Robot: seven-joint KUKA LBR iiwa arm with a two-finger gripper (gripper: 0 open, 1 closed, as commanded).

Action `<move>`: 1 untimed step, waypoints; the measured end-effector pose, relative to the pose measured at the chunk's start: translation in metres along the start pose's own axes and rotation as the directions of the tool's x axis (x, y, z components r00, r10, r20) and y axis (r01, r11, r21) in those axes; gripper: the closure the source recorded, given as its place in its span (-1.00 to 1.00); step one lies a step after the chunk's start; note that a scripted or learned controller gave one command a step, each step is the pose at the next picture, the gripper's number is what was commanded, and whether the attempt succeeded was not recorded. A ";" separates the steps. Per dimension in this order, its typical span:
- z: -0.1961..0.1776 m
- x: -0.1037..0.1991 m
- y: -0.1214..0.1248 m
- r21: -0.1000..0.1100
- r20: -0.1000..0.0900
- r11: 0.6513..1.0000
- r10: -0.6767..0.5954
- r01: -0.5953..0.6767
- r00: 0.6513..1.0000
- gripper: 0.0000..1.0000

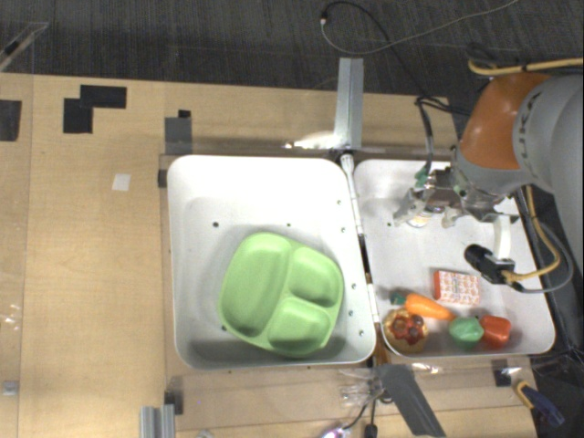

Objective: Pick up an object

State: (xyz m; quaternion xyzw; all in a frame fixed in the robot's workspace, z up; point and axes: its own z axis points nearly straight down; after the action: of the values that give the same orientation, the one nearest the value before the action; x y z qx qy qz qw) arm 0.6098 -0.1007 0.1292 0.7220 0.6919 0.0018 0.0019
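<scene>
My gripper [424, 206] hangs low over the back part of the right bin [388, 254], beneath the grey arm with its orange band [493, 126]. Nothing shows between it and the bin floor. Along the bin's front edge lie an orange carrot [427, 307], a red and white patterned box [455, 286], a green item [466, 330], a red item [496, 328] and a small tan bowl of dark red fruit [407, 328]. All of them rest apart from the gripper, toward the front.
A light green divided plate [281, 292] lies in the left bin [196, 235]. A metal post [349, 108] rises behind the divider between the bins. A black connector on a cable [488, 263] hangs from the arm, just behind the box.
</scene>
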 end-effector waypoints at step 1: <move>0.042 -0.022 0.060 -0.003 0.002 0.992 -0.123 0.123 0.992 -1.00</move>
State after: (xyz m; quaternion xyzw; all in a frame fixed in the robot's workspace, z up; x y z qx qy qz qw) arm 0.6695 -0.1251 0.0874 0.6781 0.7350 0.0020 0.0035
